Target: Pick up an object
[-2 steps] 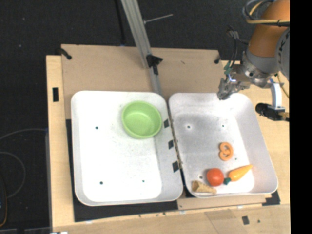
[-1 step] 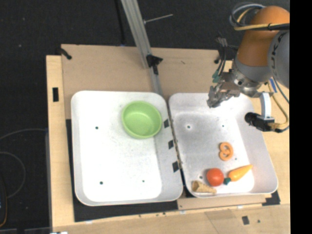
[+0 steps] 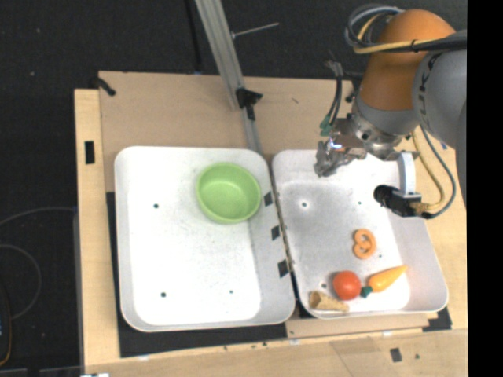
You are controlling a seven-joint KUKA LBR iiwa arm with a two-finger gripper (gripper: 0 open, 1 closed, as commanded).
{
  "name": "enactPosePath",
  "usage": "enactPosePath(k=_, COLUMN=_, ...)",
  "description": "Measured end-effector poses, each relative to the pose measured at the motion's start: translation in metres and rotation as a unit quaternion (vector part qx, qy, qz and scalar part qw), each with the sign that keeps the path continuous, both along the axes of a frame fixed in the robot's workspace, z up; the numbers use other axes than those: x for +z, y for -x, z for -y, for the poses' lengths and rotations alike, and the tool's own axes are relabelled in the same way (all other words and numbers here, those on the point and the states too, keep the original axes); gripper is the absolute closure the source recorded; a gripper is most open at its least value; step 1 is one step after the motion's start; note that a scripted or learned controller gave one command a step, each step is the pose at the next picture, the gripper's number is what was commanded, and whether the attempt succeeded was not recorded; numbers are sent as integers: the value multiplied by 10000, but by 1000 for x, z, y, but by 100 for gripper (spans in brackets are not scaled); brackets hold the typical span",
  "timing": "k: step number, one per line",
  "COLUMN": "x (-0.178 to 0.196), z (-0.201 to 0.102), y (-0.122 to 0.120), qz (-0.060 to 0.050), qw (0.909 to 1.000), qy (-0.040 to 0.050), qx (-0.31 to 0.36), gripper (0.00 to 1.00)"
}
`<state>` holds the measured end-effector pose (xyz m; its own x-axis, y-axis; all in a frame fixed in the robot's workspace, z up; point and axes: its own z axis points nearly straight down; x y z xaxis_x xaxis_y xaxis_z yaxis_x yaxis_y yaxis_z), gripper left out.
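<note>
While the arm point(image 3: 409, 77) hangs above the right bin point(image 3: 314, 218), a tomato point(image 3: 346, 285) lies inside.

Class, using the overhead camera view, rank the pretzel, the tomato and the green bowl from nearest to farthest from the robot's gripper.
Measured from the gripper:
1. Pretzel, middle of the right bin.
2. Green bowl, top of the left bin; only a little farther than the pretzel.
3. Tomato, near edge of the right bin.

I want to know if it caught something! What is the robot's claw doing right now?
Gripper: over the far end of the right bin; open or closed cannot be told.
</note>
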<state>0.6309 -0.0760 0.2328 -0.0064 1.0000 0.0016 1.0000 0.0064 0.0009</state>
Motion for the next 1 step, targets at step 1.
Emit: enactPosePath(k=1, x=12, z=-44, y=20, qz=-4, qw=10000, qy=3, qx=-19, gripper=100)
